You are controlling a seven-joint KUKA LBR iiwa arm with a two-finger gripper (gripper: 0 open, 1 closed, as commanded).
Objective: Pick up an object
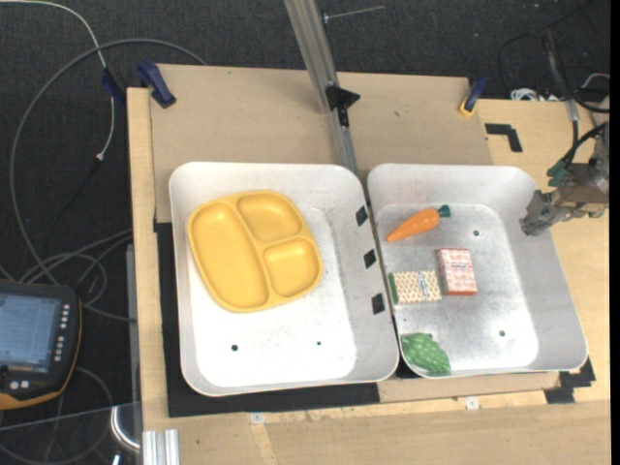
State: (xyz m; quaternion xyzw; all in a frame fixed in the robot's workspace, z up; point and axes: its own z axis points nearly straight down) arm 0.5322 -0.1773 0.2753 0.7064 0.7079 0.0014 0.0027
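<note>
Objects for picking: four small items lie loose in the right bin point(542, 289), none lifted yet, all well apart from the gripper point(539, 219), which hangs at that bin's right rim.
Bins: two shallow white bins sit side by side on the wooden bench point(242, 114); the left bin point(291, 352) bears the tray, the right one the small items.
Yellow tray: one divided tray point(254, 250) with three compartments, lying flat in the left bin; probably too broad for a two-finger pinch.
Carrot: one orange toy carrot point(415, 224) with a green tip, lying slanted near the top of the right bin, nearest of the four to the arm.
Red box: one small red box point(456, 271), mid-bin, just beside the patterned packet.
Patterned packet: one flat pale packet point(417, 287), left of the red box, close to the bin's inner wall.
Green item: one knobbly green piece point(425, 354) at the bin's lower left corner, pressed near the rim and awkward to reach.
Claw state: blurred at the frame's right side; whether it is apart or together cannot be told.
Doing it well, a judgement: choose the carrot or the red box, both standing clear of walls; descend straight over the middle, span the narrow width, and close before lifting.
</note>
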